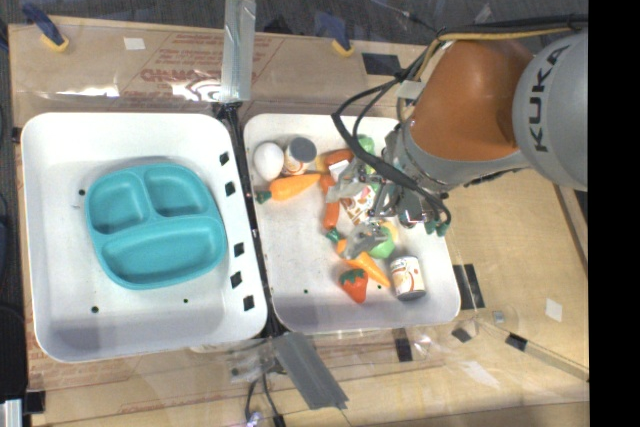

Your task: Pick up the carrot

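Note:
An orange carrot (293, 186) with a green stub lies in the right bin (300, 310), near its back left. A smaller orange carrot-like piece (331, 213) lies just right of it, and another (371, 267) sits toward the front. My gripper (365, 213) hangs low over the cluttered middle of the right bin, right of the big carrot and apart from it. Cables and the wrist body hide what lies under the gripper.
The right bin also holds a white egg (268, 158), a small can (300, 153), a labelled can (405, 277), a red-orange strawberry-like toy (354, 286) and green bits. A teal divided plate (155, 223) rests in the left bin (60, 315).

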